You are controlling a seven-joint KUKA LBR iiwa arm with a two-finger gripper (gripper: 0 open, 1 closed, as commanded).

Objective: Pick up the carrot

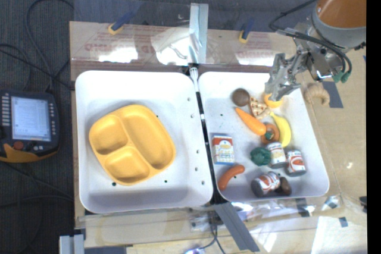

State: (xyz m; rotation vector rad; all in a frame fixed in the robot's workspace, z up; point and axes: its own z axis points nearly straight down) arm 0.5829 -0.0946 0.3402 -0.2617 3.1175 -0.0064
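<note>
The carrot is orange and lies at a slant in the upper middle of the right bin, its thick end towards the upper left. A banana lies just to its right, and a brown ball sits above its upper end. My gripper hangs over the bin's upper right part, up and to the right of the carrot and apart from it. Its fingers stand open with nothing between them. A small yellow piece lies just below the fingertips.
The right bin also holds a tan wedge, a red-labelled box, a green broccoli piece, a sausage and three small cans. A yellow divided plate sits in the left bin.
</note>
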